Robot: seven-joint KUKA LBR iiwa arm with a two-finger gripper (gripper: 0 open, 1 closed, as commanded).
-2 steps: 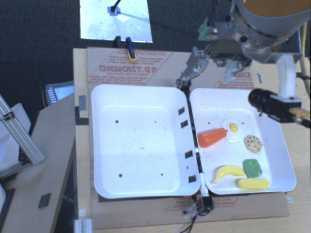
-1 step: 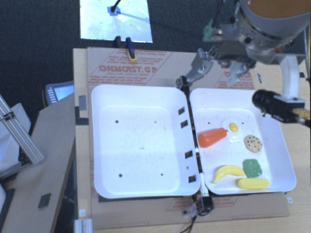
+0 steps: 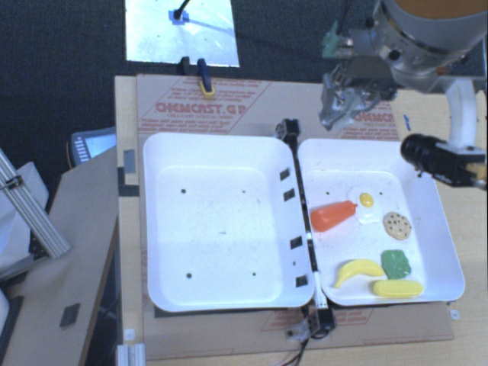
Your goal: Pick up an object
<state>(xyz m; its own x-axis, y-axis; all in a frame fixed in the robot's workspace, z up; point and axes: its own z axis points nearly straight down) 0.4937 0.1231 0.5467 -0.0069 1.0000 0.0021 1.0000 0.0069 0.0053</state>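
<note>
The right bin (image 3: 427, 175) holds an orange carrot (image 3: 332, 215) near its left wall, a fried egg (image 3: 366, 203), a round cookie (image 3: 396, 225), a yellow banana (image 3: 358, 271), a green leafy piece (image 3: 396, 262) and a yellow corn cob (image 3: 397, 287) near the front. My gripper (image 3: 341, 110) hangs above the back edge of the right bin, up and behind the carrot, well apart from every object. Nothing shows between its fingers.
The left bin (image 3: 164, 166) lies beside the right one, joined by a black clamp strip (image 3: 299, 219). A black camera mount (image 3: 438, 157) juts over the right bin's back right corner. A cardboard sheet (image 3: 221, 101) lies under both bins.
</note>
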